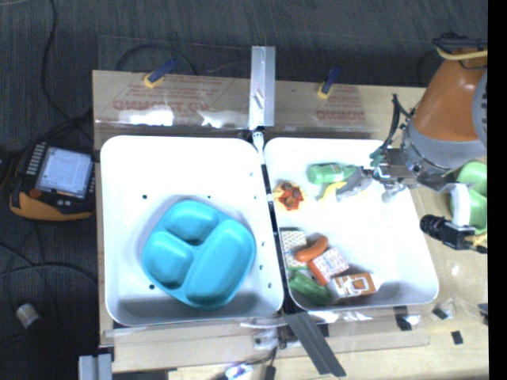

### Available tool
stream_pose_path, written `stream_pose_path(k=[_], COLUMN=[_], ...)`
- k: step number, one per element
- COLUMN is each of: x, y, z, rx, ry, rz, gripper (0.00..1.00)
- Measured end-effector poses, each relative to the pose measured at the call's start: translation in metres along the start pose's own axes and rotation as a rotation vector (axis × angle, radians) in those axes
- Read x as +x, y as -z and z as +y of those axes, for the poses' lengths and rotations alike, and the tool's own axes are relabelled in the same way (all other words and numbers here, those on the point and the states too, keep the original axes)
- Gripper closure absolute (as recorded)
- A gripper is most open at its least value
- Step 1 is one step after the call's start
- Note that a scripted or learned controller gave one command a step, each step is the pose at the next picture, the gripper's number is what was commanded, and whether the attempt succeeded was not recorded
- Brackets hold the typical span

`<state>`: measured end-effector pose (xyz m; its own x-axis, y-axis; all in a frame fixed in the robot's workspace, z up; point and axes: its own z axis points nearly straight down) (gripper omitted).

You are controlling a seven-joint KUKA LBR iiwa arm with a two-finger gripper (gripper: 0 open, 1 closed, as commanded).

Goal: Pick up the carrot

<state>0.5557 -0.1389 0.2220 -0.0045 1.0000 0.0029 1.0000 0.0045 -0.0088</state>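
Observation:
The carrot [310, 249], a short orange-red stick, lies in the lower left part of the right bin [396, 244], among other toy foods. My gripper [367, 188] hangs over the upper part of that bin, up and to the right of the carrot and well apart from it. Its two grey fingers [348, 188] are spread open with only white bin floor between them. A green bottle-shaped toy [326, 172] and a yellow piece [333, 188] lie just left of the fingers.
An orange box [327, 266], a brown carton [355, 285], a green leafy toy [305, 286] and a checkered piece [291, 237] crowd the carrot. A red-orange toy [288, 196] sits near the divider. The left bin [127, 180] holds a blue divided plate [198, 253].

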Motion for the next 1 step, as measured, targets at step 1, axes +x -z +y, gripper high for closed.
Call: stream_pose_path(k=[1], x=[-0.0653], y=[-0.0092], z=[-0.0275], rx=[-0.001], ry=[0.030], rz=[-0.003], gripper=[0.00])
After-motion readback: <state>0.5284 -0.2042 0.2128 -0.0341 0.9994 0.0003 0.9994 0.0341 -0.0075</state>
